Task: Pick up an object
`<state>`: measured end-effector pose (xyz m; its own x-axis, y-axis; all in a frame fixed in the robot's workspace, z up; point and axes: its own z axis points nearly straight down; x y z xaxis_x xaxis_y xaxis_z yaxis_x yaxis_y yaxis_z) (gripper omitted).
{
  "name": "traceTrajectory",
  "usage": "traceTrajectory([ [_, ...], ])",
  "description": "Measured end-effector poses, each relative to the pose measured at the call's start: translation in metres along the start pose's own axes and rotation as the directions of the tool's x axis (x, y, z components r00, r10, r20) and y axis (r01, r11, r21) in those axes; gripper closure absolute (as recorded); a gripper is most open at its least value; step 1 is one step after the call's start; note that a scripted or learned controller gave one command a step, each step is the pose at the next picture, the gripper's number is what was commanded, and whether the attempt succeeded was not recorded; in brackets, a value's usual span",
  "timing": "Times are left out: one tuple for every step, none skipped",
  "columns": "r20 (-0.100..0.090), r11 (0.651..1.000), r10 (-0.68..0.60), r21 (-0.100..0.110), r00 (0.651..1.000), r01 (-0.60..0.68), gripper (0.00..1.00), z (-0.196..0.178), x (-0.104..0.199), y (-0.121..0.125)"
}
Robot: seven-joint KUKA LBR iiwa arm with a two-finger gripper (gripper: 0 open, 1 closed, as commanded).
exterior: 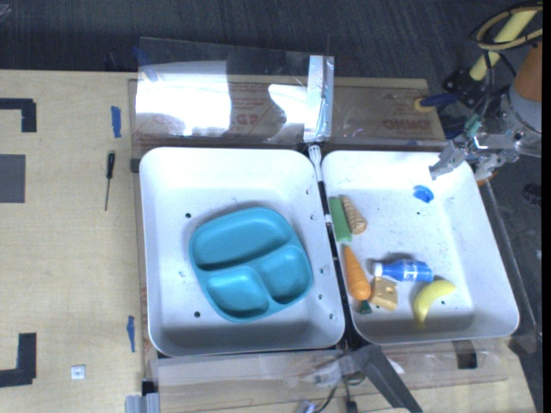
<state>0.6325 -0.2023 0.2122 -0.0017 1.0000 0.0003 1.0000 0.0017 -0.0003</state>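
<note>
The right bin (pixel 491 239) holds several small items. A small blue piece (pixel 422 194) lies near its far wall. A green and tan corn cob (pixel 349 217) and an orange carrot (pixel 355 274) lie along its left wall. A blue and white tube (pixel 403 271), a tan cracker-like piece (pixel 385 295) and a yellow banana (pixel 430 298) sit near the front. My gripper (pixel 462 167) hangs over the bin's far right corner, above and right of the blue piece, open with nothing between its fingers.
The left bin (pixel 164 196) holds a blue divided plate (pixel 250 261). A clear plastic sheet (pixel 232 101) stands behind the bins. Yellow and black cables (pixel 508 28) hang by the arm at the upper right.
</note>
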Motion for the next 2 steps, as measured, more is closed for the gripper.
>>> traceTrajectory([
  [-0.002,0.999,-0.045,0.008,0.999,0.045,0.0,0.099,0.039,-0.074],
  [-0.002,0.999,-0.042,0.003,0.999,0.042,0.0,0.122,0.087,-0.111],
])
